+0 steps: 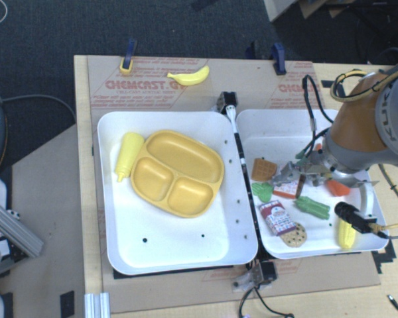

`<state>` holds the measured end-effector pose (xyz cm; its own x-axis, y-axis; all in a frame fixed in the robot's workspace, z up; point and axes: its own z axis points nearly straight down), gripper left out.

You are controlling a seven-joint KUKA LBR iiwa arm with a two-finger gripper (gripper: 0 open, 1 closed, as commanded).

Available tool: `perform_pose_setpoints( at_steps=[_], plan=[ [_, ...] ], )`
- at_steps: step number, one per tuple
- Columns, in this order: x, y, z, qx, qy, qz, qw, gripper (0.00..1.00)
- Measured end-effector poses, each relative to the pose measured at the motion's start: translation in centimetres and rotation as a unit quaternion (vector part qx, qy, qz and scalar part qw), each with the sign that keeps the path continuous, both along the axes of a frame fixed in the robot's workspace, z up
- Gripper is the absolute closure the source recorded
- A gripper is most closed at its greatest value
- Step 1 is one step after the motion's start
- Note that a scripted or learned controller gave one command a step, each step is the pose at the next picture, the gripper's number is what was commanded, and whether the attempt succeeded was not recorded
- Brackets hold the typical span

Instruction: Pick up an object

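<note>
Arm: grey arm with an orange band [358, 121] reaches in from the right over the right white bin [278, 121].
Gripper: the gripper [297, 173] sits low over the middle of that bin, among the toys.
Jaws: cannot tell whether apart or together; the metal parts merge at this angle.
Nearest things: brown square toy waffle [264, 169] just left of the gripper; small light green plastic piece [262, 191] below the waffle; flat red strip [286, 193], perhaps toy bacon, right under the gripper.
Other pickable things, right bin: dark green oblong toy [312, 207], red-and-white snack packet [273, 216], round brown cookie [294, 235], orange-red toy [337, 188], yellow toy [345, 234] at the near right corner.
Left white bin [116, 230]: yellow three-part plastic plate [176, 172], yellow squeeze bottle [127, 154] touching its left edge.
Bench: yellow toy banana [190, 77] behind the bins.
</note>
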<state>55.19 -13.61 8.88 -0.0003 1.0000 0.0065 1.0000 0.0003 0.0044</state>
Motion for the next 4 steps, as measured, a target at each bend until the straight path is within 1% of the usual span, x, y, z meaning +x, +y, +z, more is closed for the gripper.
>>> perform_pose_setpoints(
  at_steps=[1,2,3,4],
  plan=[
    [0.3,0.0,1.4,-0.0017,-0.006,0.0,1.0,1.0],
    [-0.1,-0.1,7.6,-0.0042,0.0,0.0,1.0,1.0],
    [-0.2,-1.2,12.8,-0.0046,-0.001,0.0,1.0,1.0],
    [-0.1,-1.2,13.7,-0.0039,0.0,0.0,1.0,1.0]
  ],
)
